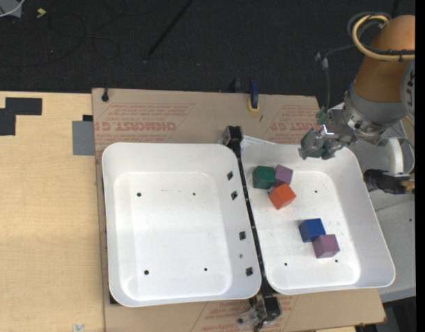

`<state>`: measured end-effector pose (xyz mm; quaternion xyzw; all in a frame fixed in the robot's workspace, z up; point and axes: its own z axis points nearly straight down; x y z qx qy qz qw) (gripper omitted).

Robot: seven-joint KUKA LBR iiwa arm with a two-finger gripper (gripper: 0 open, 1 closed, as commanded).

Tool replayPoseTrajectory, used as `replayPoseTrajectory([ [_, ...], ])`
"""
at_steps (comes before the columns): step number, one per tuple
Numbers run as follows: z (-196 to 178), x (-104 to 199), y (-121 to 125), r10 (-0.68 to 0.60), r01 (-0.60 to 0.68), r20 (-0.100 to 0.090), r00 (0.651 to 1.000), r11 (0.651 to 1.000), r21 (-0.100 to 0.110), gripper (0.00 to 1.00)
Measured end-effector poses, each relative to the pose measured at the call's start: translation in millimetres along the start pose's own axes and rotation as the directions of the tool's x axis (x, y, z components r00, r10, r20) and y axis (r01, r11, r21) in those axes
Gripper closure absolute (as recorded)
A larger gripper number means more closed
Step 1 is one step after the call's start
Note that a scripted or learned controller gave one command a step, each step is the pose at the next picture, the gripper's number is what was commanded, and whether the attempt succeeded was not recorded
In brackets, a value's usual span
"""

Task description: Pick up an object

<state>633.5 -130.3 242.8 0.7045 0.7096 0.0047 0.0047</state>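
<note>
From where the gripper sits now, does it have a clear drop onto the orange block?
Probably yes. The gripper hangs over the right bin's far edge, and the orange block is uncovered from above. The green block and a purple block crowd its far side, leaving little room there.

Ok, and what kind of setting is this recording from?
Most likely a robotics lab bench set up for grasping trials. Two shallow white bins sit on a clamped cardboard sheet, small colored blocks lie in the right one, and loose cables trail across the dark floor behind.
</note>
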Motion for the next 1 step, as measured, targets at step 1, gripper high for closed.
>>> replayPoseTrajectory([
  [1, 58.7, 83.1, -47.0, 0.001, -0.001, -0.006, 1.000, 1.000, 0.026, 1.00],
])
